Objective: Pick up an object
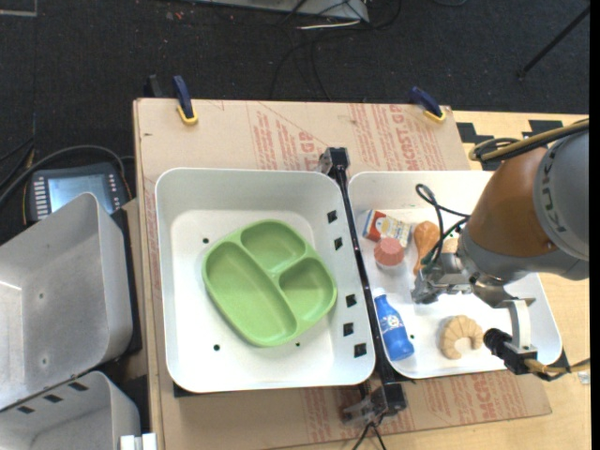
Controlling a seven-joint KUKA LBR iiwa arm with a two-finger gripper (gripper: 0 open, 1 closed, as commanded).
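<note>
The right bin point(534, 347) holds several small objects. A blue bottle point(393, 325) lies along its left wall, and a tan croissant point(460, 336) lies near the front. A red-and-white carton point(384, 224) sits at the back left with a pinkish-red round piece point(389, 251) just in front of it. An orange carrot point(427, 236) stands beside them. My gripper point(433, 283) hangs low over the middle of this bin, just in front of the carrot and between the bottle and the croissant. I see nothing held in it.
The left bin point(178, 251) holds a green divided plate point(270, 281). A black divider bar point(354, 261) runs between the two bins. The arm's orange band point(511, 209) covers the right bin's right side. Two clamps point(185, 100) hold the board's far edge.
</note>
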